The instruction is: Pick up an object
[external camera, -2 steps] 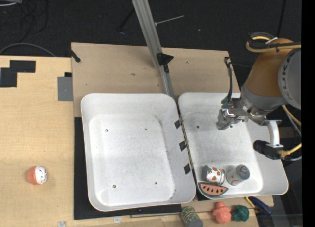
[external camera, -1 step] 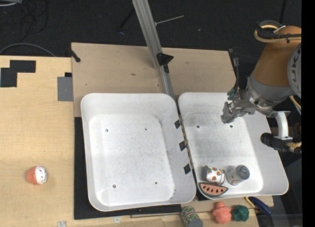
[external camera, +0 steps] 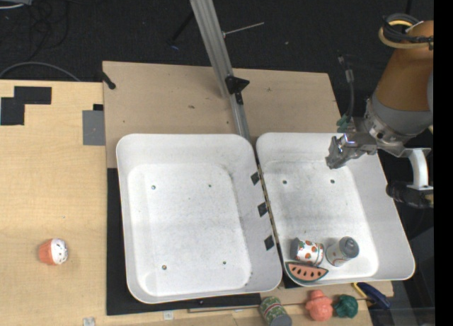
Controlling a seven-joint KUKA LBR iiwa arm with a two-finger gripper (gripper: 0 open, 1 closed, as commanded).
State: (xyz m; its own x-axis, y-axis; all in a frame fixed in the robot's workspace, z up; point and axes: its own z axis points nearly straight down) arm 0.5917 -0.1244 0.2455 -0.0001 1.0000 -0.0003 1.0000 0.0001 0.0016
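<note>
My gripper (external camera: 338, 155) hangs over the far right part of the right bin (external camera: 318, 197), with nothing seen between its fingers. Well below it, at the bin's near edge, lie a small white and red toy (external camera: 308, 252), a grey round cup-like object (external camera: 344, 249) and a watermelon slice toy (external camera: 306, 273). The arm with its orange band (external camera: 403, 80) comes in from the right.
The left bin (external camera: 185, 215) lies beside the right one. In front of the bins sit a pink toy (external camera: 319, 305), a green toy (external camera: 346, 306) and a small can (external camera: 272, 310). An orange and white ball (external camera: 53, 252) rests on the wooden table at left. A metal rail (external camera: 216, 49) slants up behind the bins.
</note>
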